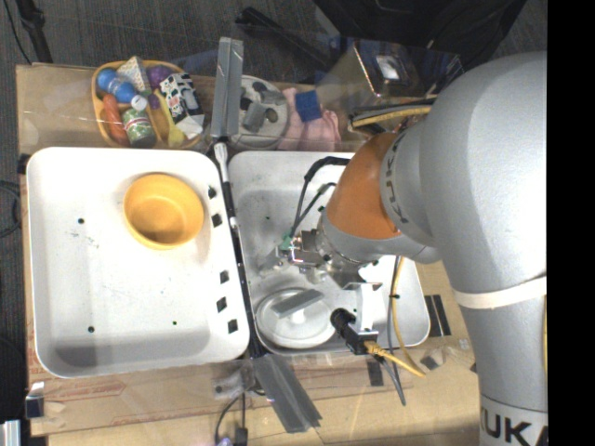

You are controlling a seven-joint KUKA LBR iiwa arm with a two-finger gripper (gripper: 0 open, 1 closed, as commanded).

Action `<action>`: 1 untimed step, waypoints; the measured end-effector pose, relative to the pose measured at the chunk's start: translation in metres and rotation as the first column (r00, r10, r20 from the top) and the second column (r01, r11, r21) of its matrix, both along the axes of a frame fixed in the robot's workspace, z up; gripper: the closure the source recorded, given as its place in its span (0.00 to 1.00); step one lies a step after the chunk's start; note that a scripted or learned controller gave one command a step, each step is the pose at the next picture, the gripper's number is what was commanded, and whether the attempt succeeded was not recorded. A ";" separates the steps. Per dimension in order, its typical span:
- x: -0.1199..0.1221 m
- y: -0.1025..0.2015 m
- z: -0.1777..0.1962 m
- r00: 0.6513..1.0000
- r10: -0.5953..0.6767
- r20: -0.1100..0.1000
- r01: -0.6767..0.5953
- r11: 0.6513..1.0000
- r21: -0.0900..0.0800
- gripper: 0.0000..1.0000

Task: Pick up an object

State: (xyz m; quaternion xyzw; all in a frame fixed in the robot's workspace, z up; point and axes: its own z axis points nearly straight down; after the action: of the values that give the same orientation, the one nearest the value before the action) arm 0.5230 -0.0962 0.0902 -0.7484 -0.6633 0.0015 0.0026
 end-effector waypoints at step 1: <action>-0.036 -0.003 0.001 0.990 0.144 0.004 -0.144 0.990 0.000 0.00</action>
State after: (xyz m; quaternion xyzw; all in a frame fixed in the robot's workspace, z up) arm 0.4872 -0.0992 0.0913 -0.6985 -0.7156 -0.0001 0.0015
